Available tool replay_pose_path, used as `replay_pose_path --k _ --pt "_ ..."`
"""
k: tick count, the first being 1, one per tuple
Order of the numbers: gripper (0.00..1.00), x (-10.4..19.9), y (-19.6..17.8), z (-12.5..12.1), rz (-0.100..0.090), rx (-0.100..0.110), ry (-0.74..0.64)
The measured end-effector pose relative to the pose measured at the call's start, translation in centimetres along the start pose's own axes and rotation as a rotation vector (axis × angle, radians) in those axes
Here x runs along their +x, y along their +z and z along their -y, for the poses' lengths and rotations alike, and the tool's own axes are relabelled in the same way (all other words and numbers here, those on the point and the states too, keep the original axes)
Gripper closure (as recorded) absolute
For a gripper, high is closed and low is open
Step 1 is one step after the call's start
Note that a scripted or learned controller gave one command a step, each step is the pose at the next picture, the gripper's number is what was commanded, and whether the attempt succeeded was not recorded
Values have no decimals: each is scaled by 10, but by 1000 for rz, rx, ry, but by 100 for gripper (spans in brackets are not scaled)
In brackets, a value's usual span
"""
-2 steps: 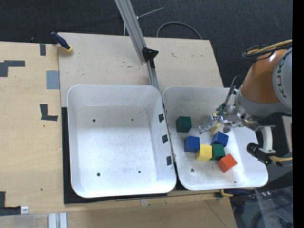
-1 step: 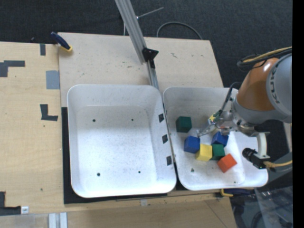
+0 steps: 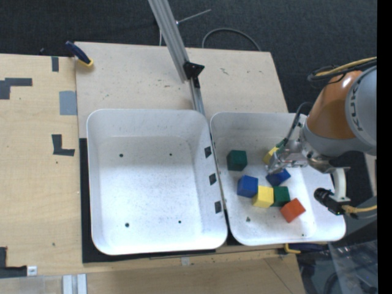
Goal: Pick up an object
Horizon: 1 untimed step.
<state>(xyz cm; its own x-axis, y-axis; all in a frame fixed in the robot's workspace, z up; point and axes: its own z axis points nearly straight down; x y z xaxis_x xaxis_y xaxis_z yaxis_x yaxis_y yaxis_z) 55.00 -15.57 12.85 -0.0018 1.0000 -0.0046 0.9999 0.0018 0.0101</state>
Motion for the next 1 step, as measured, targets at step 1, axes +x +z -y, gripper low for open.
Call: replay_pose_path --k 1 --pt "100 0 -44 -8 -4 7 0"
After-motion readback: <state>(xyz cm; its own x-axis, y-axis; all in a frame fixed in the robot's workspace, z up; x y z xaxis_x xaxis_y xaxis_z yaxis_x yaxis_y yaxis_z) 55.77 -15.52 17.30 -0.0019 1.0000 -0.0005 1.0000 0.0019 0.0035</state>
